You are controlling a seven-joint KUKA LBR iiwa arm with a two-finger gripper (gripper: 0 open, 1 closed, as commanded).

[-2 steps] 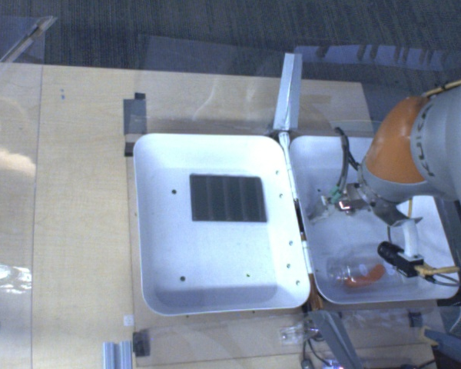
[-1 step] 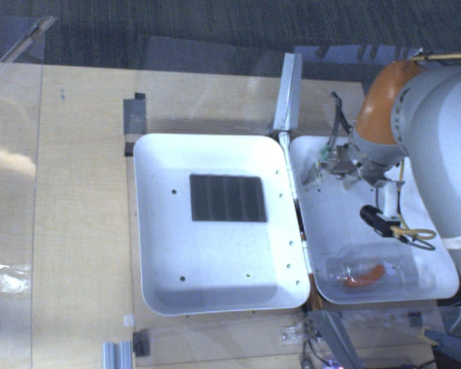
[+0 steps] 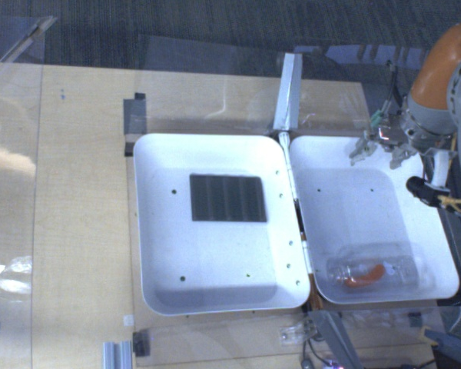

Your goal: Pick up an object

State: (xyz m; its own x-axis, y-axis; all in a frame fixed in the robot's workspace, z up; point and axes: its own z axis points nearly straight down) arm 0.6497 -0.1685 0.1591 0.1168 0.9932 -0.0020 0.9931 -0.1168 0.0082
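A dark grid [image 3: 227, 198] lies in the left bin [image 3: 157, 267]; a clear bottle [image 3: 369, 270] lies in the right bin [image 3: 323, 167]; the gripper [image 3: 379, 151] hangs above its far edge, jaws apart, holding nothing

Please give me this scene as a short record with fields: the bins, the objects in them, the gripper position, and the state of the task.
left bin: shallow white bin, holding a dark ribbed rectangular pad near its middle
right bin: shallow white bin, holding a clear plastic bottle with an orange object inside, lying on its side near the front edge
gripper: two-finger gripper above the far right corner of the right bin, apart from the bottle
gripper contents: nothing seen between its fingers
task state: no object picked up yet
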